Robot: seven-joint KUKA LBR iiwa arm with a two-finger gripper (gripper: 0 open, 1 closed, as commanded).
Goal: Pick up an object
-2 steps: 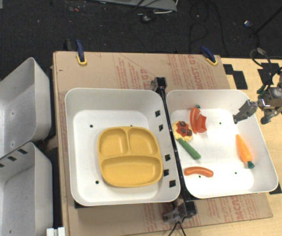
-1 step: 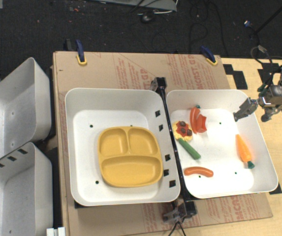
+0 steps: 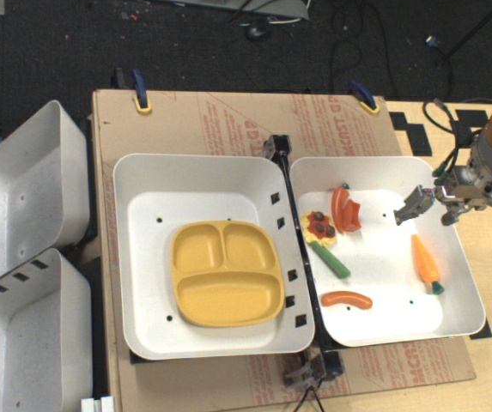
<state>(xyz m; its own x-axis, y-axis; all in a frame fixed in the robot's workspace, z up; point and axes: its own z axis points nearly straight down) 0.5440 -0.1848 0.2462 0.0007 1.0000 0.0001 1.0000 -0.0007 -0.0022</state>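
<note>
The right bin (image 3: pixel 452 316) holds several toy foods. An orange carrot (image 3: pixel 426 263) lies near its right wall, and a red pepper (image 3: pixel 344 210) sits at the upper left. Beside the pepper is a small yellow and red piece (image 3: pixel 318 227), with a green stick (image 3: pixel 334 262) just below it. A red sausage (image 3: pixel 346 299) lies near the front. My gripper (image 3: pixel 431 210) hovers over the bin's upper right, above and slightly left of the carrot. It is open, with nothing between its fingers.
The left bin (image 3: pixel 134 230) holds a yellow divided plate (image 3: pixel 227 273). A black divider (image 3: pixel 295 239) runs between the two bins. Two more white bins (image 3: pixel 22 230) stand off the bench at the left. Cables trail across the dark floor behind.
</note>
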